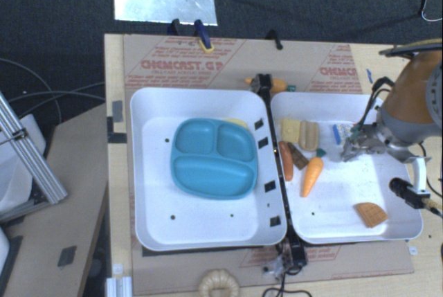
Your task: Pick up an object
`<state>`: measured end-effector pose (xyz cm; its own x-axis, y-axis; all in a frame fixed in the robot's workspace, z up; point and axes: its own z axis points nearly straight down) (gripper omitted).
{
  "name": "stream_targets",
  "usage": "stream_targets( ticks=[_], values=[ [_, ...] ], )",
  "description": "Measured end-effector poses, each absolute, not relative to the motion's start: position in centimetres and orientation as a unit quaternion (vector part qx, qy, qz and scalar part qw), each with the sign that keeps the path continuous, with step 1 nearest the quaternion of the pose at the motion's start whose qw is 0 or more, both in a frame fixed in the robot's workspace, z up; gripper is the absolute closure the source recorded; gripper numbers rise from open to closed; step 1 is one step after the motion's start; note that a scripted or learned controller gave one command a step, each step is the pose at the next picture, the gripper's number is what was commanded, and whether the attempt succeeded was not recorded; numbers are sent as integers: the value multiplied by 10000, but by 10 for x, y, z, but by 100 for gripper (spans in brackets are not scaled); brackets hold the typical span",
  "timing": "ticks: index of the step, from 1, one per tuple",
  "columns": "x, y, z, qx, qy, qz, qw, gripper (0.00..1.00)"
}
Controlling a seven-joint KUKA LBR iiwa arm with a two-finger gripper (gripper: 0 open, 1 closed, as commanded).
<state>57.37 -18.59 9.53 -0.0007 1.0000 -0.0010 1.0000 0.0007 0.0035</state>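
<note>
While the arm (415, 91) hangs over the right bin (387, 230), nothing is lifted yet, so the step in hand looks like choosing and closing on one item.

Nearest the camera, on the desk (173, 264) below the bins, lies a pale ring (220, 284). In the right bin's near corner sits a tan cracker (371, 214), well apart from everything else; that isolation would make it an easy approach, though it lies flat and thin, so a pinch from above may slip off. Farther in, a carrot (311, 176) lies tilted, orange and tapered, just beside a darker orange stick (286, 160) and a brown piece (299, 156) against the divider. A grasp there should cross the carrot's thick end, with the claw kept off its neighbours. Beyond these, a beige block (291, 130) and a tan roll (309, 136) sit touching.

The claw (351, 147) is low near the bin's far middle, just beside a small blue-and-white item (342, 132). Whether it is spread or pinched I cannot tell; nothing is visibly held.

The left bin (149, 219) holds a blue tray (213, 157) with three compartments.
</note>
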Motion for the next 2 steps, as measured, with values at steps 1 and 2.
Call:
stream_targets(
  ticks=[1,2],
  values=[
    [581,-191,142,7060,7082,14,26,100],
    [589,-195,204,7057,7085,18,37,100]
  ],
)
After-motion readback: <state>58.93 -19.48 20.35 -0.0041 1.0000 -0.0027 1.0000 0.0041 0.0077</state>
